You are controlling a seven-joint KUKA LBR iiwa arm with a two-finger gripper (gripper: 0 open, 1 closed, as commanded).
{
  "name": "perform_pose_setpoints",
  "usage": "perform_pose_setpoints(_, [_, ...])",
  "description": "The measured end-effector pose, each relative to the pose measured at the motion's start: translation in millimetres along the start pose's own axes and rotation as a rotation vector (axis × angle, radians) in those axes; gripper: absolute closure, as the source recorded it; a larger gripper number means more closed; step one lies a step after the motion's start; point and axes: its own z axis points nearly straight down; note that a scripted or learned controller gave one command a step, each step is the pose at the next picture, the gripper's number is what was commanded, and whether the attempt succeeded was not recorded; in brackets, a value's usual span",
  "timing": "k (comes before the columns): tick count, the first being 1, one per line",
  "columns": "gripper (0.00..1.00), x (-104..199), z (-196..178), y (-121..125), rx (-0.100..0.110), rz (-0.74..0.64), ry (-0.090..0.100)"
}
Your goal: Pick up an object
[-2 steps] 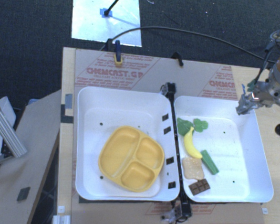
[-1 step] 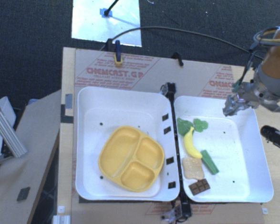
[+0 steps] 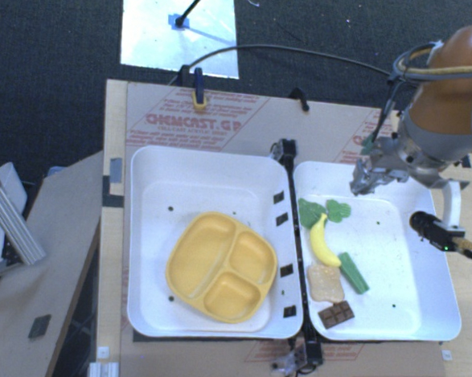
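The arm reaches in from the right, and its jaws (image 3: pixel 365 185) hang over the far rim of the right bin (image 3: pixel 420 317); whether they are apart or together cannot be told from this angle. Nothing shows between them. Below and just left of the jaws lies a green leafy piece (image 3: pixel 325 210), touching the top of a banana (image 3: pixel 322 242). Further down sit a green block (image 3: pixel 353 272), a cracker (image 3: pixel 324 282) and a chocolate piece (image 3: pixel 336 314). Well to the left, the other bin (image 3: pixel 157 170) holds a yellow divided tray (image 3: pixel 221 266).
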Motion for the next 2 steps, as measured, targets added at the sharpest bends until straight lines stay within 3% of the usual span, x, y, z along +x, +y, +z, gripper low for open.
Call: perform_pose_setpoints(2, [1.0, 107, 36, -19, 0.002, 0.0, 0.001])
